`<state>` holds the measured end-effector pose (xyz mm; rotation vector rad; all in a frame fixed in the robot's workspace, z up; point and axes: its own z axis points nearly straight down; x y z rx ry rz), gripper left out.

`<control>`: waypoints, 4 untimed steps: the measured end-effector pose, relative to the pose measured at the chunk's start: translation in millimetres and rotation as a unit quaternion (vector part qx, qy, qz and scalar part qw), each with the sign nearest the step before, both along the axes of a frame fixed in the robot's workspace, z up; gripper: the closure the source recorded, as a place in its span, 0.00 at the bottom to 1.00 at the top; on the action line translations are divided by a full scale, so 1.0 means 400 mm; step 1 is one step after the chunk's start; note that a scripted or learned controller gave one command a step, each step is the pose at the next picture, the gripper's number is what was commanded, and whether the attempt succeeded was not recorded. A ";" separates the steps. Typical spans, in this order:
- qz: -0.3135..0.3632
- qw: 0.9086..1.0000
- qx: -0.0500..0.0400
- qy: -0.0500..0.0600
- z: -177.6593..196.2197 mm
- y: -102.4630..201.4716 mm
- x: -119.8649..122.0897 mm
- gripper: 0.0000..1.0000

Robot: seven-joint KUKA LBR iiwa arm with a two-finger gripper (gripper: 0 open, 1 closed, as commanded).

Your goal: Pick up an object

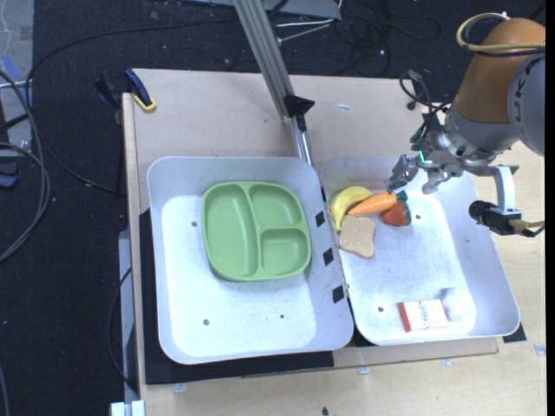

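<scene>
1. Dark floor all round, cables trailing, a pale wooden bench (225, 120) in the middle and two white bins on it side by side.
2. Left bin (173, 319): a green divided plate (257, 230) lies flat in it, three compartments, nothing on them.
3. Right bin (486, 276), my side: a tight cluster at its eleven o'clock corner, and a small red-and-white box (424, 315) lying alone down at five o'clock.
4. The cluster: a banana (347, 202) curving against the bin's left wall, a carrot (375, 204) lying across it toward three o'clock, a red piece (396, 216) touching the carrot's thick end, a tan slice (358, 237) at six o'clock from the banana.
5. My gripper (414, 176) hangs just at one o'clock from the carrot's thick end, above the bin's top edge. Whether I'm spread or pinched I can't tell; the parts blur together from up here. Nothing is between them that I can see.
6. The carrot looks the likeliest pick. I judge it a toy: light, stiff, smooth and rather slippery, tapered, so it could squirt out.
7. Best hold, I reckon, is across its thick end, squeezing the narrow way, crosswise to its length.
8. The risk: the red piece and banana crowd it, so a finger may land on a neighbour.
</scene>
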<state>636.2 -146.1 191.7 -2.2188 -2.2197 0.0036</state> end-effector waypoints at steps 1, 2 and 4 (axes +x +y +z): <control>0.000 1.000 0.000 -0.002 0.005 0.000 0.003 0.00; -0.001 1.000 -0.001 0.000 -0.113 -0.020 0.007 0.00; 0.000 1.000 -0.001 -0.003 -0.212 -0.019 0.008 1.00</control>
